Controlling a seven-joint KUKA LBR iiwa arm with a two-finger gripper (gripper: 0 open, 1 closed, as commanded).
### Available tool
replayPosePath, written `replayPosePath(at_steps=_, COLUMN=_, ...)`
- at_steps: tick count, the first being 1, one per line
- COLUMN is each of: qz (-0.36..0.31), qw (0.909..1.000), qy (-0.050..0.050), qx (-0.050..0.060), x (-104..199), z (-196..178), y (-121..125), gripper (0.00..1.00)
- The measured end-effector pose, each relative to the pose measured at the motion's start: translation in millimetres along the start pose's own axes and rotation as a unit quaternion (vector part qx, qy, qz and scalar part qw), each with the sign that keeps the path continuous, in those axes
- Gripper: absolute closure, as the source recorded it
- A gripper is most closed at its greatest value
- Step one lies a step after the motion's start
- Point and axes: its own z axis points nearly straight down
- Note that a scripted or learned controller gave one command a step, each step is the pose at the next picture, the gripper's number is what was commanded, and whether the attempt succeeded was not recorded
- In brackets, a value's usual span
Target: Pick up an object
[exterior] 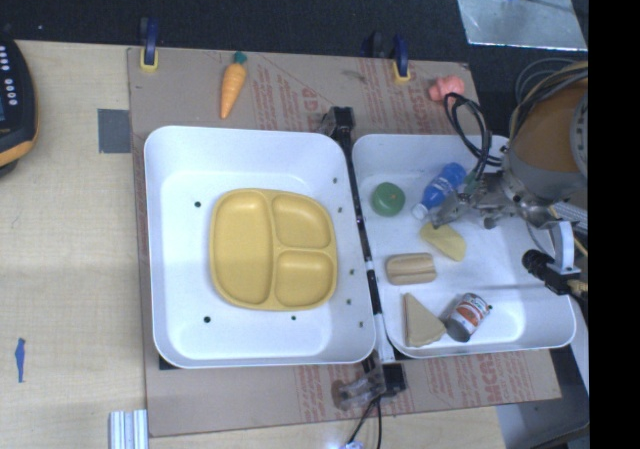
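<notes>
Six objects [467, 316] fill one bin [560, 337]; one tray [272, 248] opposite.

The light is even and rather soft, and the white bins [160, 237] shine bright with mild glare. Shadows are faint. Small details look slightly blurred, perhaps from low resolution.

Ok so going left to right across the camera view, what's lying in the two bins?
Yellow divided plate → green ball → tan block → blue bottle → small can → gripper.
</notes>
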Motion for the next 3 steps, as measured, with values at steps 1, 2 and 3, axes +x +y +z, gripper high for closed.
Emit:
replayPosePath(at_steps=1, qz=-0.003, qw=1.0, qy=0.003, qx=0.005, x=45.8, z=-8.5, y=-51.4, gripper=0.0)
replayPosePath(at_steps=2, qz=-0.003, qw=1.0, qy=0.001, qx=0.0, x=12.3, z=0.7, y=2.2, gripper=0.0)
replayPosePath(at_steps=3, qz=-0.004, qw=1.0, qy=0.0, qx=-0.003, x=-18.2, z=-47.9, y=70.9, gripper=0.0)
